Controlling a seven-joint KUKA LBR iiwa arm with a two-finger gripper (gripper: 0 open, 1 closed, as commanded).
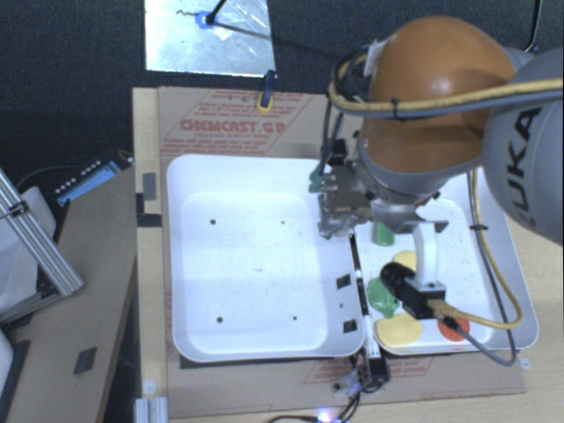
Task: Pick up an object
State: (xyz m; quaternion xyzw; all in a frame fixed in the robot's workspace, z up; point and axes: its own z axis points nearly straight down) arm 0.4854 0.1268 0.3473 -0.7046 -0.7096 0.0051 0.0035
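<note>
My gripper [337, 217] hangs low over the inner edge of the right bin [493, 236], close to the divide between the two bins. The big orange wrist band and grey arm hide much of that bin. Several small things lie in the right bin's near half: a green piece [384, 233] just right of the gripper, a yellow piece [404, 260], a darker green piece [380, 296], a pale yellow disc [398, 330] and an orange-red piece [455, 328]. I see nothing between the gripper's tips.
The left bin [189, 236] lies beside the right one on a cardboard sheet [229, 123]. A shiny foil square [207, 23] sits behind them. Metal rails [31, 241] stand at the far left.
</note>
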